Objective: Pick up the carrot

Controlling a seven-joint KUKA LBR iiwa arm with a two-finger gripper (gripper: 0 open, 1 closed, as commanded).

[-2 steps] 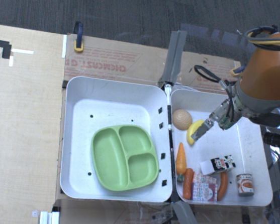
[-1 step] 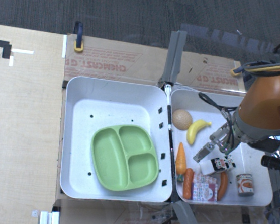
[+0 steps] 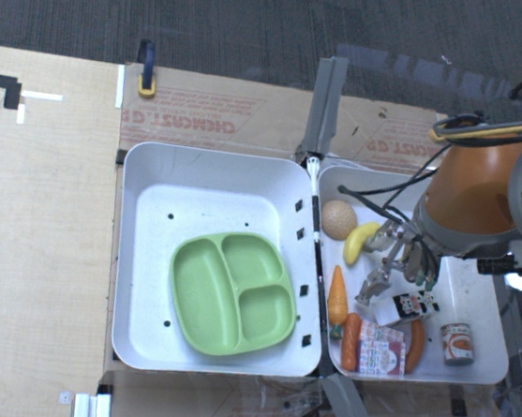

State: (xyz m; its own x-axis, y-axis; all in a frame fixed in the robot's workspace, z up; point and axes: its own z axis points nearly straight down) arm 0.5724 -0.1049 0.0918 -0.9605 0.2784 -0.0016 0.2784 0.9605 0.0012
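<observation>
The orange carrot (image 3: 338, 295) lies lengthwise along the left wall of the right bin (image 3: 494, 307), its tip toward the back. My gripper (image 3: 387, 277) hangs over the middle of that bin, just right of the carrot and above a small dark-and-white packet (image 3: 404, 307). Nothing shows between its fingers. The grey arm with its orange band (image 3: 471, 186) comes in from the right and covers the bin's back right part.
The right bin also holds a tan egg-shaped object (image 3: 338, 218), a yellow banana (image 3: 359, 241), a pack of sausages (image 3: 378, 348) at the front and a small can (image 3: 457, 342) on the right. A green divided plate (image 3: 232, 292) sits in the left bin (image 3: 144, 236).
</observation>
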